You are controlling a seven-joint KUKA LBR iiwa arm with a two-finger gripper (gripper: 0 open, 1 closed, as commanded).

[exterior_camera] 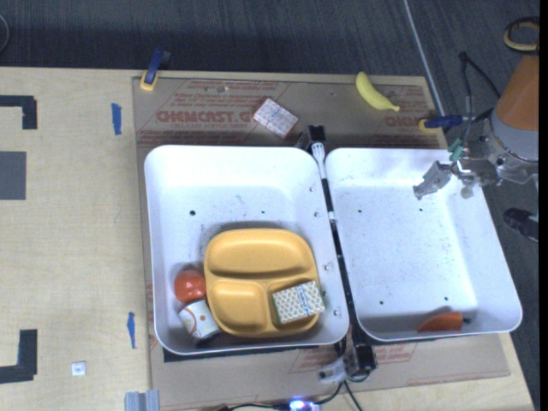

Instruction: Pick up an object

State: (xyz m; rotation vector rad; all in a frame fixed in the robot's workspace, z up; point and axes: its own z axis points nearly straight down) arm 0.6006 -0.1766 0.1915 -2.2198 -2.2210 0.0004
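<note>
starting at the left bin (pixel 163 229), a yellow divided tray (pixel 257 268) held a patterned packet (pixel 298 302), with a red ball (pixel 189 285) and a small can (pixel 198 319) just beside it. the right bin (pixel 479 255) held an orange piece (pixel 441 321) at its near rim. a good pick would mean descending centred over one item, clear of the walls. the gripper (pixel 441 181) hung over the right bin's far corner, nothing in it; spread or pressed together, i couldn't tell.
</note>
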